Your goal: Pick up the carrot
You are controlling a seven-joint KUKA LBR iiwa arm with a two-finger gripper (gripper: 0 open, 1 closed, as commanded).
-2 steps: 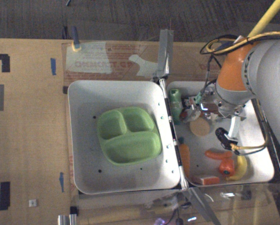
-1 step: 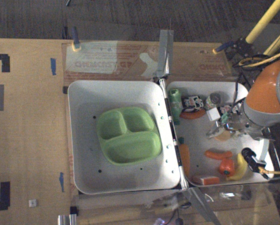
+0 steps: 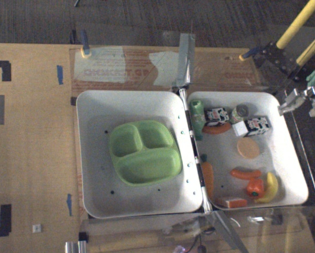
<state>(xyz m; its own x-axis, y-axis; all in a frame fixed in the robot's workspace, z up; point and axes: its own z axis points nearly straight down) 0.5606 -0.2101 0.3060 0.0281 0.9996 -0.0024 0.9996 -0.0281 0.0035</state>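
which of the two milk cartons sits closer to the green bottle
The left milk carton, beside the green bottle; the other milk carton lies farther right, past the grey can.

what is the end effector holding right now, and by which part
Nothing is held, as far as the view shows. The end effector is at the right bin's upper right corner, apart from the carrot, which lies along that bin's left wall.
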